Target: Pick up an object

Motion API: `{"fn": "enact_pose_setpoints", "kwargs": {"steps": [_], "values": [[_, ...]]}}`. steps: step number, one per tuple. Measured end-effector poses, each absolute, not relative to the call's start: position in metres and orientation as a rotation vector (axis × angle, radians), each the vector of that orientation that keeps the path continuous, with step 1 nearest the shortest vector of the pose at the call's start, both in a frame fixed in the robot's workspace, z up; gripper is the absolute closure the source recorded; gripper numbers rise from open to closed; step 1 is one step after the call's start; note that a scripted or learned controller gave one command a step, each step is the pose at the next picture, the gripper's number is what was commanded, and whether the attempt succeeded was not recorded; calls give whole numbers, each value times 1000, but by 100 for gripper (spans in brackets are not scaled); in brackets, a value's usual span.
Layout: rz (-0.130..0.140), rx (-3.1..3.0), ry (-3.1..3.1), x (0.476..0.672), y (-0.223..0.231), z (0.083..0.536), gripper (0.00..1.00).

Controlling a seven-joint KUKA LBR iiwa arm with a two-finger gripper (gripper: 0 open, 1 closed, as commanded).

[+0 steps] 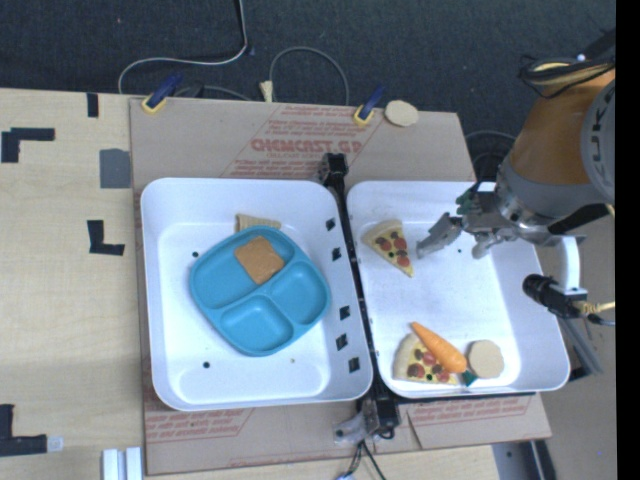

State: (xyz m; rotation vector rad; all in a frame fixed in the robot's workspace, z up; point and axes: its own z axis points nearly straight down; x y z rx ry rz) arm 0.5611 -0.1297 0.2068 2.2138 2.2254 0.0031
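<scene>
My gripper (462, 244) hangs over the upper middle of the right bin (520, 298), its two fingers spread wide with nothing between them. A small pizza slice (389, 245) lies just left of the left fingertip (433, 241), apart from it. At the bin's front, an orange carrot (438, 344) rests on a bigger pizza slice (420, 363), with a round tan cookie (486, 358) beside them.
The left bin (170, 298) holds a blue divided plate (262, 293) with a tan cracker (260, 259) in one compartment and a piece of toast (256, 224) behind the plate. A black divider (350, 288) runs between the bins. A round tan disc (401, 114) lies on the cardboard behind.
</scene>
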Motion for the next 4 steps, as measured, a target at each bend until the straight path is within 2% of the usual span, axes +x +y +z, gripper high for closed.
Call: {"fn": "enact_pose_setpoints", "kwargs": {"steps": [1,2,3,4], "values": [[-1,2215,2227,617,-97,125,0],[-3,2219,2223,633,-109,83,0],[1,2216,2222,634,-109,97,100],[1,2219,2230,566,-45,188,100]]}}
